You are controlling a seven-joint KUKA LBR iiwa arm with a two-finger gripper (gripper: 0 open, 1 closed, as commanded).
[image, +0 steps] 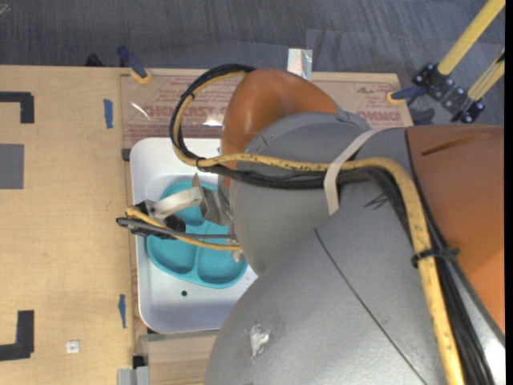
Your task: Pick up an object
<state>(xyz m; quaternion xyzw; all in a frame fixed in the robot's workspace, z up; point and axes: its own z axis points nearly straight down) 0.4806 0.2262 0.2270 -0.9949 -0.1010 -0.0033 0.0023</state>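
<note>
Grey arm (353,279) with its orange band (272,107) fills the right side, reaching down into 1 shallow white bin (148,163) on the tan surface (56,239). A turquoise plastic divided tray (188,259) lies in that bin, partly under the arm. The jaws (212,207) seem to sit above the tray; I cannot tell how far apart they stand or whether they hold anything.

Teal, perhaps sectioned, plate (186,257) in white bin (152,163); grey arm (337,271)
</note>
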